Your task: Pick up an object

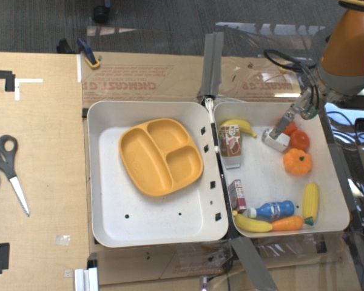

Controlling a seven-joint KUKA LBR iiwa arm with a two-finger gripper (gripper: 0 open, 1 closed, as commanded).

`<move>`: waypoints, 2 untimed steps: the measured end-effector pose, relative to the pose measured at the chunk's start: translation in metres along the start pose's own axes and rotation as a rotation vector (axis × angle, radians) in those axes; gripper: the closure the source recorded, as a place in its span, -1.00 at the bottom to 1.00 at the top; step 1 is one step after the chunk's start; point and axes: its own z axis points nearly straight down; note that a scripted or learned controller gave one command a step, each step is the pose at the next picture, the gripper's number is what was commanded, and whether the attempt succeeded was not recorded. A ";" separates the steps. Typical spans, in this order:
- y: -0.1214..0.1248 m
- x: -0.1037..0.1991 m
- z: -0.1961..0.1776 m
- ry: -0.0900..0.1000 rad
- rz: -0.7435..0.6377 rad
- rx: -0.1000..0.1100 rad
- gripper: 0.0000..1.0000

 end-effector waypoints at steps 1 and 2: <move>-0.023 0.002 0.085 -0.014 0.058 -0.011 -1.00; -0.077 0.025 0.106 0.003 0.105 -0.001 -1.00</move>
